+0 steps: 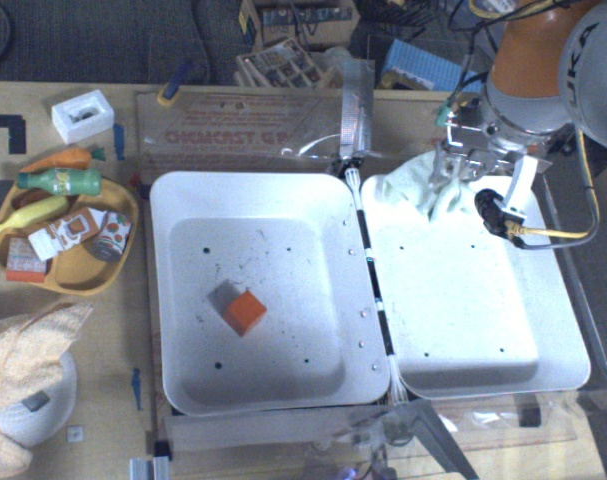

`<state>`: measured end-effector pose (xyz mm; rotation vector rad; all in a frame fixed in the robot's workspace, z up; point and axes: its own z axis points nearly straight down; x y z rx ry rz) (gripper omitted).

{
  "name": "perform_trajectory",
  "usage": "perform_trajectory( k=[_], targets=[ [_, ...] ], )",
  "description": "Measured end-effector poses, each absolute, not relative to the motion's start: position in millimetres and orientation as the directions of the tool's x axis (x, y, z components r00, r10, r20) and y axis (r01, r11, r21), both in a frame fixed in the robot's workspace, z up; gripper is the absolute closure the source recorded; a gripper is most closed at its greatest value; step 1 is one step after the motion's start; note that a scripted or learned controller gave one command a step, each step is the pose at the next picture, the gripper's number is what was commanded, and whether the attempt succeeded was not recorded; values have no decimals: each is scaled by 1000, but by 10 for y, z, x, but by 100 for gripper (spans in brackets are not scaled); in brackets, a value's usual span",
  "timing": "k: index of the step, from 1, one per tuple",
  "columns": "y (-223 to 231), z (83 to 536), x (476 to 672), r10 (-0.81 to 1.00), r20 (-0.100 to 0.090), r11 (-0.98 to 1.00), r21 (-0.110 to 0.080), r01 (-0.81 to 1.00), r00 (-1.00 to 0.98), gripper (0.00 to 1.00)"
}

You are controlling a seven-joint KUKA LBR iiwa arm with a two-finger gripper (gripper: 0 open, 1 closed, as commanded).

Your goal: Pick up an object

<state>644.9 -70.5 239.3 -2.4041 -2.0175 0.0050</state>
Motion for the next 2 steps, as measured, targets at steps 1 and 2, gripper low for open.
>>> perform_trajectory(
  k=[1,2],
  targets=[
    [-1268,2492,6527,988,-3,155,3,988,-155,100],
    [-1284,1598,5984,943,0,331,1,943,-331,100]
  ],
)
